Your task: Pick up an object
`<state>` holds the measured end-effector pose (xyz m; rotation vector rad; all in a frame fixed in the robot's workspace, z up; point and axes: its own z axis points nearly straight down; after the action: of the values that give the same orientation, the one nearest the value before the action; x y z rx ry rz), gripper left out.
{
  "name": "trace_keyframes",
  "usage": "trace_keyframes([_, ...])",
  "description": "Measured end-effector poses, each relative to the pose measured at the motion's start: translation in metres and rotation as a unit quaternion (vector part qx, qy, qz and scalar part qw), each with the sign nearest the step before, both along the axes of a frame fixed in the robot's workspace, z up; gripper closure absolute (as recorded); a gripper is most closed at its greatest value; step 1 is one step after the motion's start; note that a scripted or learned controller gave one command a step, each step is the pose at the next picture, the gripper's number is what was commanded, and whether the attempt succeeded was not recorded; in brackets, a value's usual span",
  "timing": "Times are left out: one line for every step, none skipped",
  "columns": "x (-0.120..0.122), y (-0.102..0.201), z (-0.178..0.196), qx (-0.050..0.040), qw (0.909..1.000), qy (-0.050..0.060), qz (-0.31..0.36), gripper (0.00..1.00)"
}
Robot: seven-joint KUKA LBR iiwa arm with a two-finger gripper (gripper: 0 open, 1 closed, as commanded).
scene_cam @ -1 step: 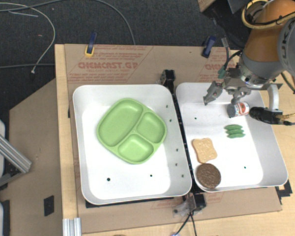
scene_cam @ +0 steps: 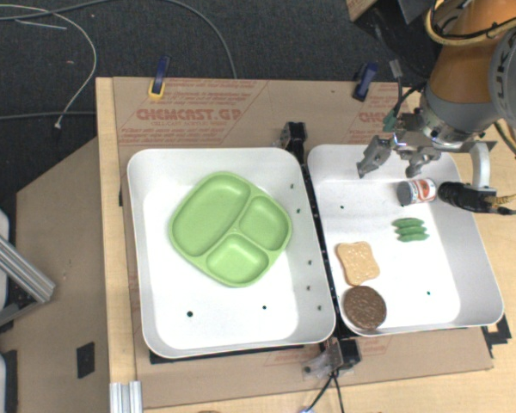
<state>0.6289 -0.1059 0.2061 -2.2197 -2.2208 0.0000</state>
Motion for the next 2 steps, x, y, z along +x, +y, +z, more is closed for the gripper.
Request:
trace_keyframes([-0.010, -0.002, -0.052, 0.0002, 1.0000, 0.002, 0.000, 0.00])
trace_keyframes([-0.017, -0.003, -0.114, 0.0006, 1.0000, 0.003, -0.001, 0.00])
